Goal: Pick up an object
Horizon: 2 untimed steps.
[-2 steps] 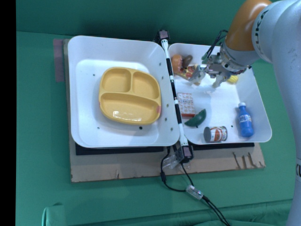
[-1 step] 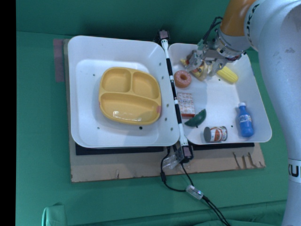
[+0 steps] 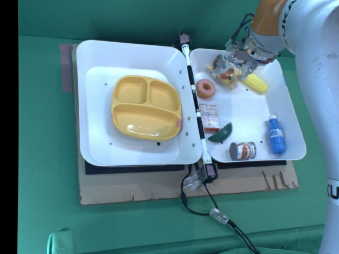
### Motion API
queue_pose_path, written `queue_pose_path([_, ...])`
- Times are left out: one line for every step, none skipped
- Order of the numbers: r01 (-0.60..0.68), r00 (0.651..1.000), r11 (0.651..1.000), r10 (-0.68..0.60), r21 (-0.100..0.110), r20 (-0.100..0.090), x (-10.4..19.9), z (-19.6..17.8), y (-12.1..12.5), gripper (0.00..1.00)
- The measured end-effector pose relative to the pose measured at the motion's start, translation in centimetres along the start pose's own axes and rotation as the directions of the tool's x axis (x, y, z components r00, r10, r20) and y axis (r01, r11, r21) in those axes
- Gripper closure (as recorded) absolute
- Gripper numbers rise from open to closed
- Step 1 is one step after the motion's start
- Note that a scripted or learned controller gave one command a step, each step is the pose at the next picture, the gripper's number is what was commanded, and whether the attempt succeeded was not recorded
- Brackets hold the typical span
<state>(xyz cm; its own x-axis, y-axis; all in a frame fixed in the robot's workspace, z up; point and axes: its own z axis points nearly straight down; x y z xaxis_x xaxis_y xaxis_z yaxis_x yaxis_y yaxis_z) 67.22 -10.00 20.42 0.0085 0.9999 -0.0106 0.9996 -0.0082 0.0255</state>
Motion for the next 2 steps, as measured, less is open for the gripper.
queue_pose_path([0.005, 1.000, 1.000, -0.005, 0.013, -0.010, 7.38, -8.33, -5.97, 1.00])
queue_pose_path([0.005, 1.000, 1.000, -0.004, 0.014, -0.010, 7.36, -8.29, -5.98, 0.00])
